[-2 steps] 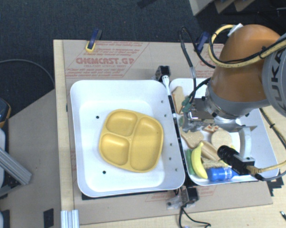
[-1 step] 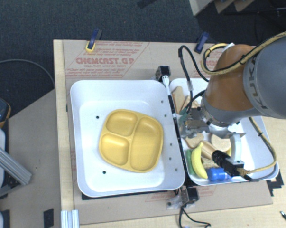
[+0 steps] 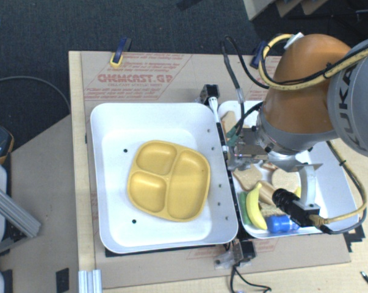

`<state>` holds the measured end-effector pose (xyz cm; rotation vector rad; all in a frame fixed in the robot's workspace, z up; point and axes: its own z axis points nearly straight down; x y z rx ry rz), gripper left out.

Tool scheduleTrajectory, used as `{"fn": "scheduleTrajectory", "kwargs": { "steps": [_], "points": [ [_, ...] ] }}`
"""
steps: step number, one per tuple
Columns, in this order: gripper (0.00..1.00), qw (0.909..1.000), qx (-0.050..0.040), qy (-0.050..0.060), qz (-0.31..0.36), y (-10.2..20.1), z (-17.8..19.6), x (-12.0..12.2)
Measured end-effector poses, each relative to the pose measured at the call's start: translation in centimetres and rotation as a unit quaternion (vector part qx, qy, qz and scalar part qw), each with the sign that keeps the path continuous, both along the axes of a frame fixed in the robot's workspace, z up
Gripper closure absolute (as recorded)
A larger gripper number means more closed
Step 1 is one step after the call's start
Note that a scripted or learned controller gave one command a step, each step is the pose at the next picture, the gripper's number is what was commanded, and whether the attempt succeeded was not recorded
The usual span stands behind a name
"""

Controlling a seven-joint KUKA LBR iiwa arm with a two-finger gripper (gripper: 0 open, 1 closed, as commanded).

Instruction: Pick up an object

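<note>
Nearest you, the arm's orange wrist band [image 3: 303, 81] hides the pincer over the right bin [image 3: 339, 173], its opening impossible to judge, while the banana [image 3: 252, 205] lies toward your front edge, long axis front-to-back.

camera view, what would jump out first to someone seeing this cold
A yellow divided plate lies alone in the left bin. The arm's orange band looms over the right bin, where a banana and a blue object lie among the clutter.
</note>
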<state>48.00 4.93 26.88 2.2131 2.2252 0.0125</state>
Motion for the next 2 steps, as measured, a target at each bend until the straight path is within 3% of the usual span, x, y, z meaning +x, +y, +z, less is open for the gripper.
{"fn": "scheduleTrajectory", "kwargs": {
  "steps": [1, 2],
  "points": [
    [1.0, 1.0, 0.0013, -0.005, 0.001, 7.4, 17.7, 3.5],
    [1.0, 0.9999, -0.0031, 0.009, -0.004, 4.7, 6.9, 0.7]
  ]
}}
